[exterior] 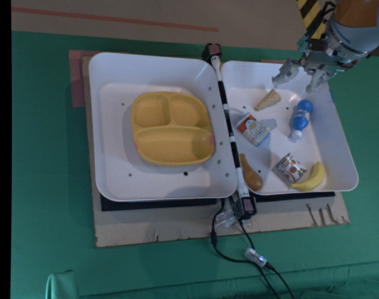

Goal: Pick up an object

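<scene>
The gripper (pixel 302 76) hung over the far end of the right bin (pixel 338 148), fingers spread wide with nothing between them. Two candidates lay close by in that bin — the cone (pixel 267 99) just below and to its left, long axis slanting toward the gripper, and the bottle (pixel 299 119) below it, cap end nearest. In my judgement the cone was the nearer; either called for a short descent.
</scene>
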`<state>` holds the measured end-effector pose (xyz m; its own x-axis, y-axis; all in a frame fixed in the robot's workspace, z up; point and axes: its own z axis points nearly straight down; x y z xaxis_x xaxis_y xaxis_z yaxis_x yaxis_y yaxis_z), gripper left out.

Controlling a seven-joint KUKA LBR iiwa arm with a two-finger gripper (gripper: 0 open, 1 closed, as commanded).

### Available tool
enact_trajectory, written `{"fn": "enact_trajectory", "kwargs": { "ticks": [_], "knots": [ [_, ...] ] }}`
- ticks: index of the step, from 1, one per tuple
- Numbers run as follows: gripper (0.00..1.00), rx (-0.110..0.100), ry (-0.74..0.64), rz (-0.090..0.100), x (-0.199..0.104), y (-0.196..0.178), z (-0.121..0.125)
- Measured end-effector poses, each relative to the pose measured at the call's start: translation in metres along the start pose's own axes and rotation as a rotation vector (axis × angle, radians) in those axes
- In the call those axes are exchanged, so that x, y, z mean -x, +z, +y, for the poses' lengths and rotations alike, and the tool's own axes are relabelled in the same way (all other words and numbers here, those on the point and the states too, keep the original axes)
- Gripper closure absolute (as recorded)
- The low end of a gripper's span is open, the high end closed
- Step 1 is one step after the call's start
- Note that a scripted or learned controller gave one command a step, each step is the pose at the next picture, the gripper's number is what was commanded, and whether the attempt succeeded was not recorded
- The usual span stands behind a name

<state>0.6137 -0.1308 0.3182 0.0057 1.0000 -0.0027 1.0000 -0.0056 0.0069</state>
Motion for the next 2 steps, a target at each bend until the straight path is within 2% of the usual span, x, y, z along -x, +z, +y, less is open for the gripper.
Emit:
{"fn": "enact_trajectory", "kwargs": {
  "ticks": [1,2],
  "knots": [
    [0.00,-0.001,0.003,-0.003,0.041,0.063,-0.067],
    [0.00,0.007,0.001,-0.005,0.051,0.129,-0.073]
  ]
}}
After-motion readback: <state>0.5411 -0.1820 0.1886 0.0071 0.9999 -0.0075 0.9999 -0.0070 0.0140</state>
